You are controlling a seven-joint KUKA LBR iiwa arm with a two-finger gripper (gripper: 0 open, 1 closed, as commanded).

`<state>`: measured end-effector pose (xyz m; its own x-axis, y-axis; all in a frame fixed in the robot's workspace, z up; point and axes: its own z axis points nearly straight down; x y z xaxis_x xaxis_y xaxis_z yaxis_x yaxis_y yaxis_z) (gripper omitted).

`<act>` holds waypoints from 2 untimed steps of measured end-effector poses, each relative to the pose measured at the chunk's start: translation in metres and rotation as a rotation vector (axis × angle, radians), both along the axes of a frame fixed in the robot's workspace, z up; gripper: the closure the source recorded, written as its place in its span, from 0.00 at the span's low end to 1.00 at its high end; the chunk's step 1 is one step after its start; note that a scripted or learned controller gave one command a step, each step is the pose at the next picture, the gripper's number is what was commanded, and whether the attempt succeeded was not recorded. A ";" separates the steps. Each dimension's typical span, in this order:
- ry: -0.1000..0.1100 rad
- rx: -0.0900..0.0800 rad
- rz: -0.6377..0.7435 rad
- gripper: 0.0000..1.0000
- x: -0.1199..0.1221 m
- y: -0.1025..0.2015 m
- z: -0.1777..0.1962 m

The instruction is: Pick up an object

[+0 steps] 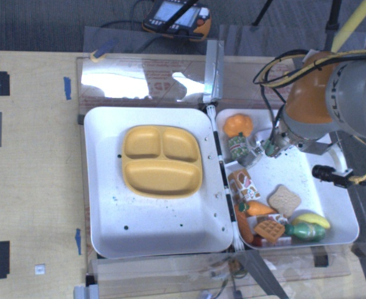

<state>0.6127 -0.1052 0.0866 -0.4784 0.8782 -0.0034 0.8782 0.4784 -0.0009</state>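
In the right bin [332, 198] lie several toy foods: an orange [238, 124] at the back left, a green packet [237, 147] just in front of it, a printed snack packet [244, 185], a carrot [258, 208], a bread slice [284, 199], a waffle [269, 230], a banana [312, 219] and a green vegetable [305, 232]. My gripper [265, 148] is low in the back of this bin, right beside the green packet and just right of the orange. I see nothing lifted off the bin floor.
The left bin [101, 217] holds a yellow divided plate [163, 161]. The wall between the two bins [223, 173] runs just left of the toys. Bare floor shows in the right bin's middle right. Cables [282, 67] loop above the arm's orange band.
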 end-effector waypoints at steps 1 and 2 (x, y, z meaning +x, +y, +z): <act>0.081 0.013 -0.122 0.00 0.038 -0.004 -0.004; 0.073 0.005 -0.208 0.00 0.039 0.000 -0.005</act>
